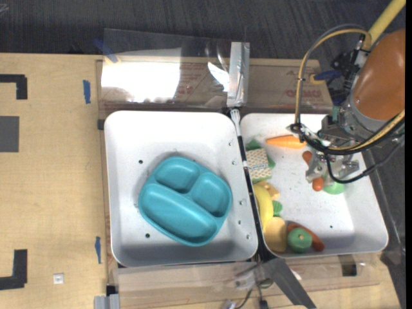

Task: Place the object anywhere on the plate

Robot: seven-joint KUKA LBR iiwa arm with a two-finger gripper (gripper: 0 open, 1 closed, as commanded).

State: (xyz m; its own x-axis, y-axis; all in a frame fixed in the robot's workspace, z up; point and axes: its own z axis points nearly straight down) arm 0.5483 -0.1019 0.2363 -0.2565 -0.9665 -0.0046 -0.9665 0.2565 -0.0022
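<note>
The arm reaches in over the right bin [367,227], and the hand [324,172] is down low near that bin's far right side, right over a small orange-and-green toy piece [326,186]. Whether its fingers are apart or closed is impossible to tell from up here; cables and wrist clutter hide them, and nothing can be seen clamped between them. The teal divided plate [185,199] sits alone in the middle of the left bin [129,134], all three compartments bare. So nothing has been delivered yet. The candidates all lie in the right bin: a toy carrot [286,142] near the far edge, a banana [263,200] along the left wall, a yellow fruit [275,232] and a green-and-red piece [300,239] at the near edge. By my reading, we're at the picking stage: grasp, lift, carry across the divider and release all remain.
</note>
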